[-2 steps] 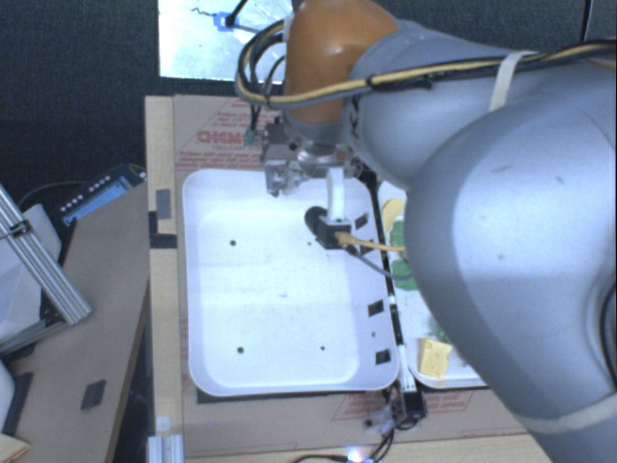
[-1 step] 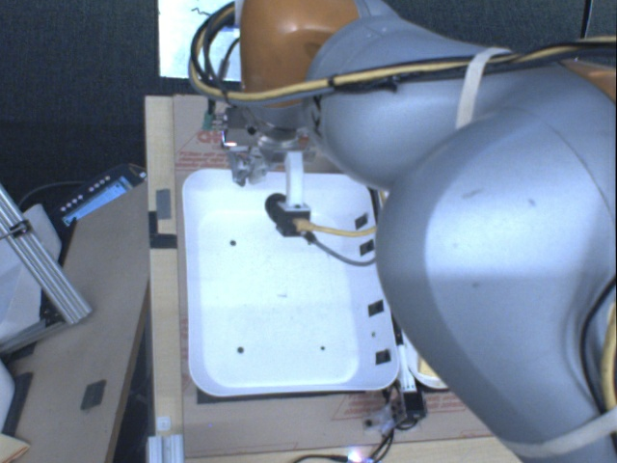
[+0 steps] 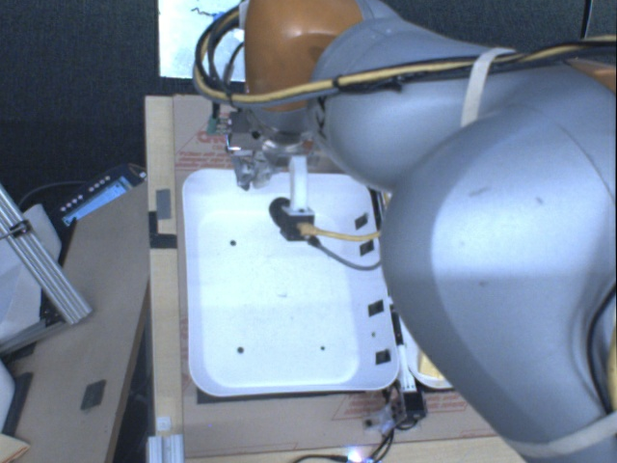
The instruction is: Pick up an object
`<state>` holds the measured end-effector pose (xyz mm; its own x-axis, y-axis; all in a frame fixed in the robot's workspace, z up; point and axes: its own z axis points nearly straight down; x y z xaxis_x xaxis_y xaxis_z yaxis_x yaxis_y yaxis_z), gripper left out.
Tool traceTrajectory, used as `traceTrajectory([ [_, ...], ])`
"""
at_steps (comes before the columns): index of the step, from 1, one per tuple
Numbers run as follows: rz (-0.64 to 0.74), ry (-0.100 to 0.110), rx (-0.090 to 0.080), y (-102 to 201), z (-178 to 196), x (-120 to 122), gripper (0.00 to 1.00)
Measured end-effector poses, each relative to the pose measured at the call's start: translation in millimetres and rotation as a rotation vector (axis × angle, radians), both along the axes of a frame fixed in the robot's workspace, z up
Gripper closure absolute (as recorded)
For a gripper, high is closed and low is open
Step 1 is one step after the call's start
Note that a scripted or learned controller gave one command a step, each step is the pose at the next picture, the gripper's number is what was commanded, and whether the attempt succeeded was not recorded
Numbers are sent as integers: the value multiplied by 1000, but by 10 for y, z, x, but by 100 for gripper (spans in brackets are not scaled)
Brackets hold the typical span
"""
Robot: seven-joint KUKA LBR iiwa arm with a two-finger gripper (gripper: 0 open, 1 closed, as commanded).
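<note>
Object: honestly can't spot one. The left bin (image 3: 280,297) shows bare white floor with a few small dark dots that look like holes or marks, nothing I'd call grabbable. My own arm (image 3: 482,210) covers nearly all of the right bin (image 3: 432,374), so anything to pick may be sitting under there, can't say.

End effector: mine (image 3: 253,174) hangs over the far edge of the left bin, near the back wall. Whether the tips are spread or closed, I can't tell, it's a small blurry metal cluster from up here. Nothing visible between them.

Other bits on me: a white post with a black fitting (image 3: 289,218) sits just beside the end effector, with a yellowish cable (image 3: 337,234) trailing off it toward my wrist. That's my hardware, not a target.

Orange band: (image 3: 294,27) right above the wrist, with cable loops around it.

Progress: I'd call it zero so far. No object in hand as far as this view shows, nothing lifted.

What's left: basically everything, i.e. find a thing, come down on it, close, lift.

Worktop: cardboard-coloured surface (image 3: 166,355) under the bins, with some metal rails (image 3: 43,268) off to the view's left.
</note>
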<state>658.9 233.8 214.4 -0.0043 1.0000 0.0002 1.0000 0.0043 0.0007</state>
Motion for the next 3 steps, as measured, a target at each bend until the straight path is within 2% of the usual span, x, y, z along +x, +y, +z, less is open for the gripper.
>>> traceTrajectory([
  [1,-5,5,-2,-240,-209,-453,100],
  [2,-1,0,1,-186,-115,-452,100],
  [3,1,-2,2,16,-39,-385,100],
])
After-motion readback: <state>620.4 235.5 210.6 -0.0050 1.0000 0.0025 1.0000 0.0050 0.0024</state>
